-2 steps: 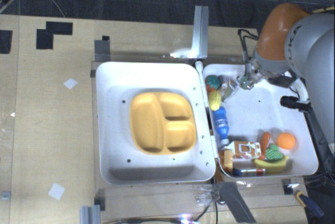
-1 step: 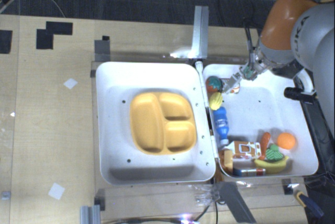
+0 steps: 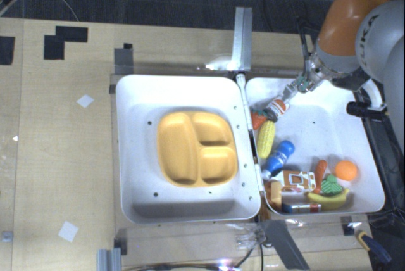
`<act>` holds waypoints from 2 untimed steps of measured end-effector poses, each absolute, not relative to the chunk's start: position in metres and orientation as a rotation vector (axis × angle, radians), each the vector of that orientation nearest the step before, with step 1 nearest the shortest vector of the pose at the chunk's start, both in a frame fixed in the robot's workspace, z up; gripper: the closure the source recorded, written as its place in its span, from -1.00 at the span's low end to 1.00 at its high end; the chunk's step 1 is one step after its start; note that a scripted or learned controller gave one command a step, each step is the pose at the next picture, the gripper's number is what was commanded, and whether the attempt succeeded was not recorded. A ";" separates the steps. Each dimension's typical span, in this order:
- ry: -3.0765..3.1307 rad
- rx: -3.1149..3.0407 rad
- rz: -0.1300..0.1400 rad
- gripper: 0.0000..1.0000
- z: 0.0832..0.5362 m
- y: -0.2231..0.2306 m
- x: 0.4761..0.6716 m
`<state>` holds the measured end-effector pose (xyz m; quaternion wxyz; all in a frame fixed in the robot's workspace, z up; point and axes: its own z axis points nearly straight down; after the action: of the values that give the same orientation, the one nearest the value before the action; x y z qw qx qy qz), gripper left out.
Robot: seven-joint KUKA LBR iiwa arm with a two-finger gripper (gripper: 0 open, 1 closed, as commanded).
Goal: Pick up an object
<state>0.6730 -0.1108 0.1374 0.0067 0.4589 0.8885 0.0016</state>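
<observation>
My gripper (image 3: 277, 109) hangs low over the upper left of the right bin (image 3: 354, 137), its tip just above a yellow corn cob (image 3: 266, 138) and beside a small red-orange item (image 3: 257, 119) at the bin's left wall. A blue bottle (image 3: 279, 157) lies below the corn. Along the bin's front lie an orange-and-white box (image 3: 295, 182), a banana (image 3: 328, 197), a green leafy toy (image 3: 331, 185), a red piece (image 3: 321, 168) and an orange ball (image 3: 345, 170). Nothing visibly hangs from the gripper.
The left bin (image 3: 136, 137) holds a yellow divided tray (image 3: 196, 147). A metal post (image 3: 242, 42) stands behind the divider between the bins. The arm's orange band (image 3: 345, 19) and grey links reach over the right bin's far right corner.
</observation>
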 end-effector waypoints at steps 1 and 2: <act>2.782 1.435 0.004 -1.00 0.136 -0.110 0.672; 2.867 1.261 0.001 -1.00 0.120 -0.209 0.652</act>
<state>0.6521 -0.2086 0.1200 0.0048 0.4025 0.9154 0.0002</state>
